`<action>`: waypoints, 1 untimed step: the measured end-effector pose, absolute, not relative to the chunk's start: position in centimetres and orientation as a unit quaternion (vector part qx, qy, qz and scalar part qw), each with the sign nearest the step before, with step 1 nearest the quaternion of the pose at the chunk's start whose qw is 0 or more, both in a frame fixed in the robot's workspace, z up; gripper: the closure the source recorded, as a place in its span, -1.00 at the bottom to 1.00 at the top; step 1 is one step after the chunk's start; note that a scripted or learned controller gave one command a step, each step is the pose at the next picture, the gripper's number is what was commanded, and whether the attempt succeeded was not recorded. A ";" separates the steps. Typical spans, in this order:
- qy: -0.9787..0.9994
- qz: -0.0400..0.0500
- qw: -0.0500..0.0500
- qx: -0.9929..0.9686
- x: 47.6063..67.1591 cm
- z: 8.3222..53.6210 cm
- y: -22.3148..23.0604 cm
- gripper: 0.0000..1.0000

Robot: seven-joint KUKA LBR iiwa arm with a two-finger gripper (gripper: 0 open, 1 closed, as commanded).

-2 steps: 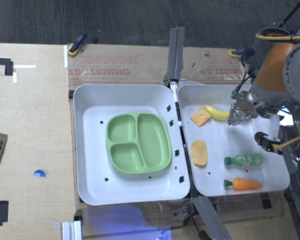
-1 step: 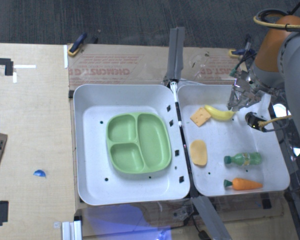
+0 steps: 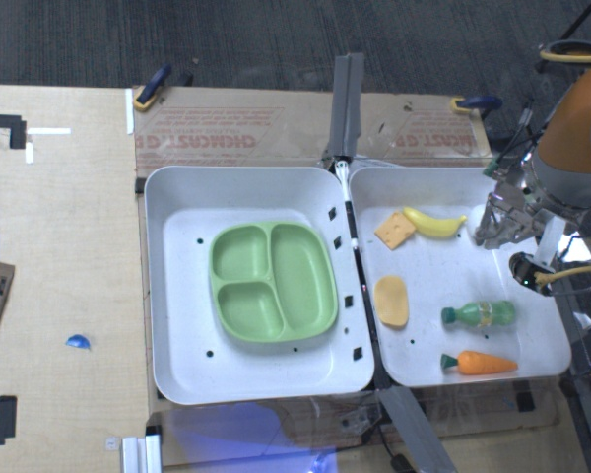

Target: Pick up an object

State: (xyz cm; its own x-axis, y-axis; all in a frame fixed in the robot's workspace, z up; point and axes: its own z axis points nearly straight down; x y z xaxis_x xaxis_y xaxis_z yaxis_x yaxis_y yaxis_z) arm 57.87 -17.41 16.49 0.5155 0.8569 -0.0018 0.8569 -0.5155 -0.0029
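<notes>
The right bin [image 3: 443, 269] holds a yellow banana [image 3: 433, 223], an orange cracker-like square [image 3: 395, 231], a pale orange oval piece [image 3: 392, 301], a green bottle [image 3: 480, 313] lying on its side and an orange carrot [image 3: 478, 364]. My gripper [image 3: 494, 227] hangs over the bin's right side, just right of the banana's tip and above the bottle. I see nothing held in it. The arm's orange band sits at the frame's right edge.
A green three-compartment plate [image 3: 273, 281] lies in the left bin [image 3: 160, 264]. A grey upright post [image 3: 347, 106] stands behind the seam between the bins. Cardboard with blue clamps [image 3: 155, 84] lies at the back. A small blue piece [image 3: 77, 342] rests on the wooden bench, left.
</notes>
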 end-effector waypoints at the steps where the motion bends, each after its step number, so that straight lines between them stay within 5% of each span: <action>1: -0.461 0.001 0.001 -0.887 59.7 18.0 -11.5 1.00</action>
State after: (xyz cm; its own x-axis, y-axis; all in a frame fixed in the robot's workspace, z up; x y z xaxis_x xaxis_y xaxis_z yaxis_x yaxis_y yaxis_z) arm 59.70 -11.49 18.00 0.5744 0.8186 -0.0019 0.8186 -0.5744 -0.0023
